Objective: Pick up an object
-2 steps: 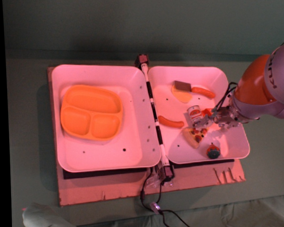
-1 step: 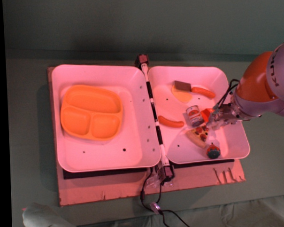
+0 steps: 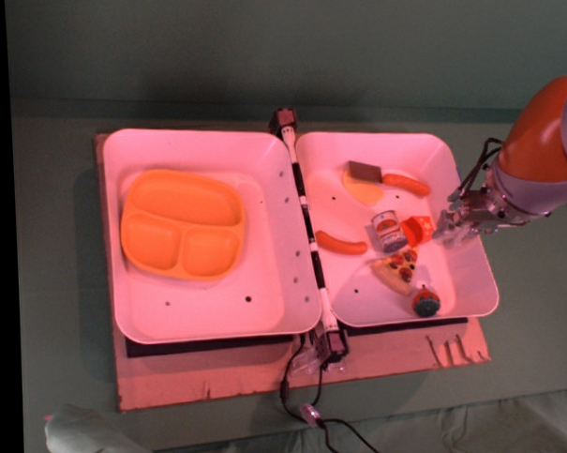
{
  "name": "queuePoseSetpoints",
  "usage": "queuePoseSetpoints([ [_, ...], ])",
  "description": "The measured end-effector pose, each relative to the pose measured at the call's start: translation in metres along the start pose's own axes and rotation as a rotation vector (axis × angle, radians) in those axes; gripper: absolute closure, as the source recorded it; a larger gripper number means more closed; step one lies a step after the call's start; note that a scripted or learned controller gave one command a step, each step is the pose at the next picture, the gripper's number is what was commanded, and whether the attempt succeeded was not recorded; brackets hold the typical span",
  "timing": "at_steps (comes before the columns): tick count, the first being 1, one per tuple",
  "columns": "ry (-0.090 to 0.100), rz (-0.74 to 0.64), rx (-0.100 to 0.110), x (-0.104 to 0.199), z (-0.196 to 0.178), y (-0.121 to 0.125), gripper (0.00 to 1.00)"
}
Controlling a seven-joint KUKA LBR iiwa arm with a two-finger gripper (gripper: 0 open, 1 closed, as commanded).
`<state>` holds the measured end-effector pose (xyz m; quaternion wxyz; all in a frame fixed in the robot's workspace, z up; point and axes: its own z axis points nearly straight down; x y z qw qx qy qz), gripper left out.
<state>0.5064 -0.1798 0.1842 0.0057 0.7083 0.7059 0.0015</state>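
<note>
Bench w/ two white bins: orange divided tray in left one; gripper over right bin's right edge, near toy can; finger state can't tell.

A small can with a red label stands upright to the left of the gripper. An orange piece lies between them, just beside the fingertips. A pizza slice and a blue-orange ball lie lower left; two sausages lie farther left.
</note>
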Motion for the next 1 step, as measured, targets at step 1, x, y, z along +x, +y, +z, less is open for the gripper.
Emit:
queuePoseSetpoints([
  [1, -0.001, 0.000, -0.002, -0.0080, -0.0625, -0.0029, 1.00],
])
